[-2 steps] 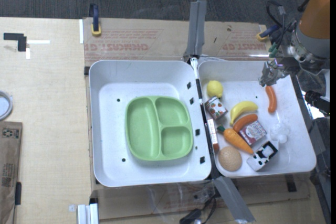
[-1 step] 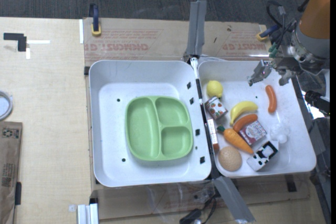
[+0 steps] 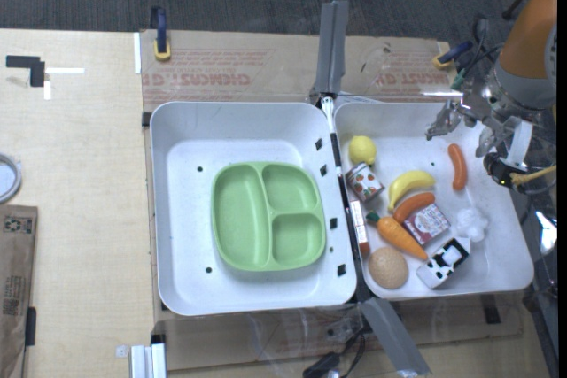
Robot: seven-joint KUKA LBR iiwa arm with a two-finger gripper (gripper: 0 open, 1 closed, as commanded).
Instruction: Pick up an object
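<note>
At the right edge of the frame the arm (image 3: 530, 31) hangs over the right bin (image 3: 496, 274); whether its jaws are spread or pressed together I cannot tell. Below lie a sausage (image 3: 457, 165), lemon (image 3: 361, 149), banana (image 3: 411, 185), carrot (image 3: 401, 236) and egg (image 3: 388, 267). A green divided plate (image 3: 268, 216) sits in the left bin (image 3: 173, 190).

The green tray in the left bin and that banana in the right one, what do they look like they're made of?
The green tray looks like moulded plastic: one even pale green, smooth, softly glossy, with rounded compartment walls. The banana seems to be toy plastic too, judging by its uniform bright yellow and smooth shine, though real fruit can't be ruled out from this view.
</note>
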